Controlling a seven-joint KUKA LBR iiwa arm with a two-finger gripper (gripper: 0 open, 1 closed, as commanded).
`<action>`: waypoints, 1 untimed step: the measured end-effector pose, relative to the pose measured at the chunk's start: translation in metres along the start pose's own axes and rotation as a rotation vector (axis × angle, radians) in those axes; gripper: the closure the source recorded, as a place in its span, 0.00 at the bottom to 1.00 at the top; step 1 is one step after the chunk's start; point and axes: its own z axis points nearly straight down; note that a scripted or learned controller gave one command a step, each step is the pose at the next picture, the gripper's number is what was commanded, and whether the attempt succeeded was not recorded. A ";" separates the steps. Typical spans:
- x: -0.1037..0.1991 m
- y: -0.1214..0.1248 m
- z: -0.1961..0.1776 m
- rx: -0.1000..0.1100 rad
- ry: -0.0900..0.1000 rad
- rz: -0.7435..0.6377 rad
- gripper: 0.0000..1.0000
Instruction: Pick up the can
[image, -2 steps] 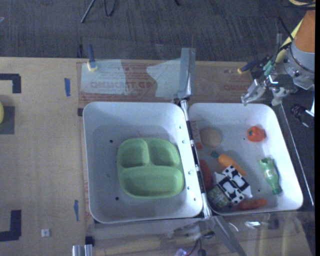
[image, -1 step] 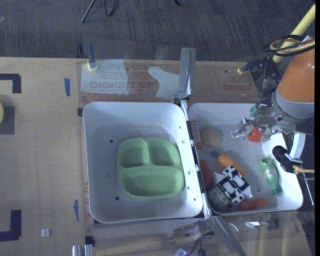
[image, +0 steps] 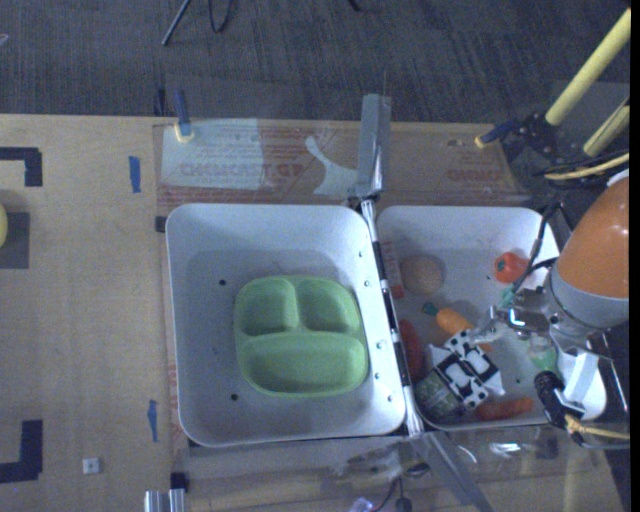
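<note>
Right-hand shallow white bin (image: 470, 222), nearest items first: a long red pepper-like piece (image: 505, 407) against the near wall; a dark cylindrical can with a greenish label (image: 436, 392) lying on its side in the near-left corner, touching a black-and-white patterned cube (image: 467, 367) just beside it. Next, a red elongated item (image: 409, 345) along the left wall, and a small orange carrot-shaped piece (image: 452, 320) mid-bin. Farther back: a round tan ball (image: 423, 273) and a red tomato-like item (image: 510, 266).

Left-hand shallow white bin (image: 200, 300): one green plastic divided tray with three compartments (image: 299, 334), lying flat, compartments bare.

Two-finger gripper (image: 520, 318) (grey arm with orange band behind it): over the right bin's right half, well apart from the can; whether the fingers are open or closed cannot be told.

Light wooden surface (image: 80, 300): carries both bins.
</note>
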 end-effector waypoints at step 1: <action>0.000 0.001 -0.010 -0.002 0.000 0.002 1.00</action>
